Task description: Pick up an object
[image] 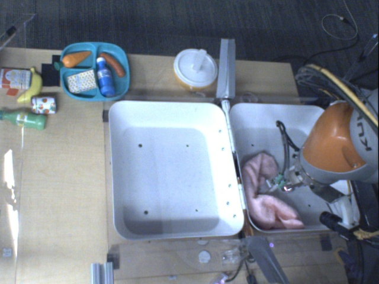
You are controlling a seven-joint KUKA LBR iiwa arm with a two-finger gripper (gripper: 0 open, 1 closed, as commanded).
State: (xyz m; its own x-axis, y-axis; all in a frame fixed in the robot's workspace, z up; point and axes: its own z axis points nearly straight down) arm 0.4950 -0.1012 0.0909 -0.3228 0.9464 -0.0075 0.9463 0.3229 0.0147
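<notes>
Grasp approach: the gripper is low in the right bin, at the right edge of the pink cloth lying against that bin's left wall; whether it is spread or pinching the cloth cannot be told. Judged next: secure a fold, then lift clear of the bin. Count: two bins, the left bin beside the cloth's, one cloth, one gripper.

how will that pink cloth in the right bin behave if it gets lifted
The pink cloth lies crumpled in soft folds, so it will probably go floppy and drape. It looks light. With the end effector at its edge, a pinch may catch only one fold and leave the rest trailing in the right bin.
</notes>
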